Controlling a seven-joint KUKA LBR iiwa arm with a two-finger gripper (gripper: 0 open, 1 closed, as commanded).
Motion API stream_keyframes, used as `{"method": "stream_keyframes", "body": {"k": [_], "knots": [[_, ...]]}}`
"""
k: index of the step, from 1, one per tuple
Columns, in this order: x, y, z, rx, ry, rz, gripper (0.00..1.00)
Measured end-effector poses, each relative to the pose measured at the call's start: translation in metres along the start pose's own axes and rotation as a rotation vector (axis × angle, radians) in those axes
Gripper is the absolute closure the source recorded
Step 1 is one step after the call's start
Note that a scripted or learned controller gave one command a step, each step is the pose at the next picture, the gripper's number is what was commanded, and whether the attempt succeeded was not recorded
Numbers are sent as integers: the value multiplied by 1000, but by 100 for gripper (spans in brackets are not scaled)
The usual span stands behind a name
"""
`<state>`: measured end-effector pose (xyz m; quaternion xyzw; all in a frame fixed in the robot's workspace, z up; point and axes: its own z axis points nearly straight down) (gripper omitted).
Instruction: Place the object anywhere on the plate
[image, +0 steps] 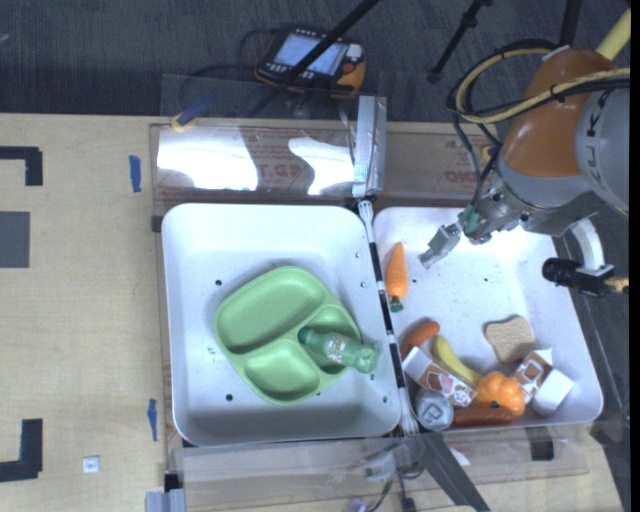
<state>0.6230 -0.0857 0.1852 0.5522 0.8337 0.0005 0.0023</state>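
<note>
Claw (447, 240) fingers hang over the far part of the right white bin (560, 300); we see them spread slightly with nothing between them. Just left of the claw we find an orange carrot (397, 270) lying against the divider. Nearer the front of this bin we see a slice of brown toast (510, 338), a yellow banana (452, 361), an orange toy fruit (500, 390) and small cartons. Across the divider, in the left white bin (200, 260), we see a green divided plastic plate (270, 315), and a clear green plastic bottle (340, 349) lies on its right-hand compartment.
</note>
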Motion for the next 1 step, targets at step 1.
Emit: {"method": "stream_keyframes", "body": {"k": [1], "knots": [[-34,34,19,0,0,114,0]]}}
